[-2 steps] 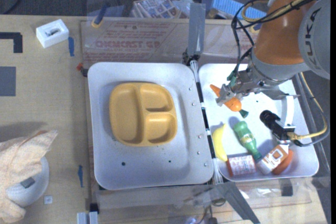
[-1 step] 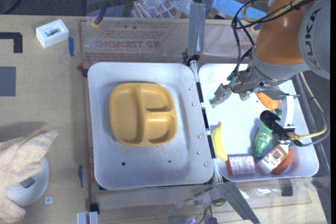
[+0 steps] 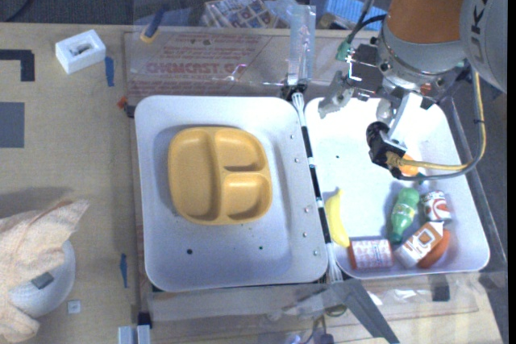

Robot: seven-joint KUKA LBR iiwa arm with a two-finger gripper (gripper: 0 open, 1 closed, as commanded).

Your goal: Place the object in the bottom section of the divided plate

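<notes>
Your arm [image 3: 451, 4] is cut off by 2 edges, top and right, and its wrist hides much of the gripper [image 3: 377, 97]. In the right bin [image 3: 355, 137], a small carton [image 3: 419, 242] covers part of an orange object [image 3: 443, 251]. Its label is too small to read.

Yellow divided plate [image 3: 197, 173] lay flat in the left bin [image 3: 226, 263].
It sat face up toward the bin's far side, with one large section nearer the bin's left wall and two smaller sections nearer its right wall.
</notes>
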